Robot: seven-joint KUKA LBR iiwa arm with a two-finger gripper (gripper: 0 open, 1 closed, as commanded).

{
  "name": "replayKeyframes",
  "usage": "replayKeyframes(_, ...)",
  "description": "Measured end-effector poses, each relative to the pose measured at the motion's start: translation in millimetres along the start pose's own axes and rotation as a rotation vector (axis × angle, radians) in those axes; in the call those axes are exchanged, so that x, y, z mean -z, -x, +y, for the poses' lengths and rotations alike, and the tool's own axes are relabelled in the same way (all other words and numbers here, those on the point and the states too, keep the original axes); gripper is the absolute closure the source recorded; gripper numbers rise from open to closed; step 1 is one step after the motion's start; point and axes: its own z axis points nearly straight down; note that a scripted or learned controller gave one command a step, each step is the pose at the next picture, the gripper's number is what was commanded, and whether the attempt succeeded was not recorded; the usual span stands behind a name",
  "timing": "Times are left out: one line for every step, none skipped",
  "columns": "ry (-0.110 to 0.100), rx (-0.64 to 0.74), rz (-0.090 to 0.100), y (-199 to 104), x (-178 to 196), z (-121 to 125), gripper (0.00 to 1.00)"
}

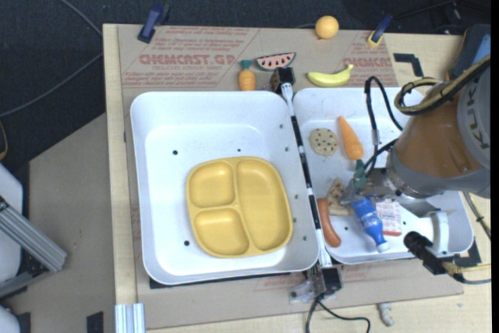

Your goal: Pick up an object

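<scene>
Left white bin [156, 168]: yellow three-compartment plastic plate [238, 207] lying flat near centre. Right white bin [312, 109]: brown round cookie [323, 140], orange carrot [350, 137] beside it, red sausage [329, 223] at left wall, blue plastic bottle [369, 221] tilted near front. Claw [362, 183] just above bottle's upper end, apparently not gripping it; opening cannot tell. Yellow banana [330, 76] on tabletop [195, 58] behind bins.
</scene>
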Motion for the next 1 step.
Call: replayKeyframes(-0.027,0.003,0.008,-47.1,81.5,72.4,1.00)
